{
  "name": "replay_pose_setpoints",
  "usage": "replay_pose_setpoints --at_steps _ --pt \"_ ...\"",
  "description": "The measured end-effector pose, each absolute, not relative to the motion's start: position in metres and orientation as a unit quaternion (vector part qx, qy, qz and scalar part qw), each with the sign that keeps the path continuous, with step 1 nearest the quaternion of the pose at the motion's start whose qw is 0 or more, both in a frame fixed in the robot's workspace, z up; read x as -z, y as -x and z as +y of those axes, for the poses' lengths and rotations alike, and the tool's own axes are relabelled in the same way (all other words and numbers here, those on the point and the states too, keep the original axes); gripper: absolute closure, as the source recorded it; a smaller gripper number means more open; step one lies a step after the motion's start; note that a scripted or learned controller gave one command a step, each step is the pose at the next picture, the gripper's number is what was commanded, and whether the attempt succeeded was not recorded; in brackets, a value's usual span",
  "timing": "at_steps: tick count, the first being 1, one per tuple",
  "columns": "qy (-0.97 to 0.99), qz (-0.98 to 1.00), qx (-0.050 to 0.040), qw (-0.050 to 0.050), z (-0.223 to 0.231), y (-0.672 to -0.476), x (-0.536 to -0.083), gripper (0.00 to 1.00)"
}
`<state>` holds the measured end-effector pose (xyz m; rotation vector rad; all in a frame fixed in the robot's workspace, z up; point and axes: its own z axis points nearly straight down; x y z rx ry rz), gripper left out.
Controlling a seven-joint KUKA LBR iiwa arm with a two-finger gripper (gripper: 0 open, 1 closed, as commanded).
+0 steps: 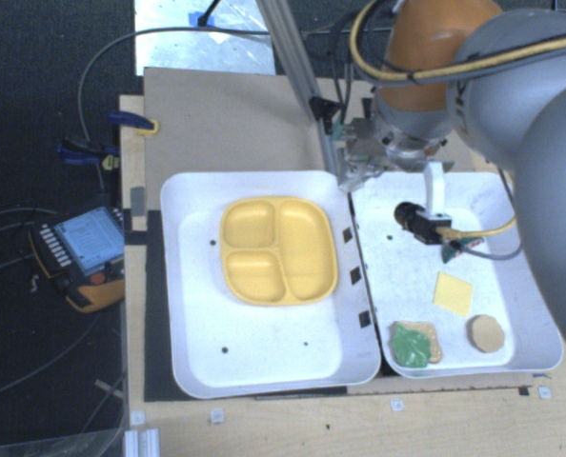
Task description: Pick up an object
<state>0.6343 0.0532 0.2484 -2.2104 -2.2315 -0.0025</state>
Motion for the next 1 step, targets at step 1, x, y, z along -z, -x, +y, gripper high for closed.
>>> replay_pose_setpoints --at_steps 1 --pt "0.703 -0.711 0.0015 0.0 0.1071 -0.6473 -0.236 1.0"
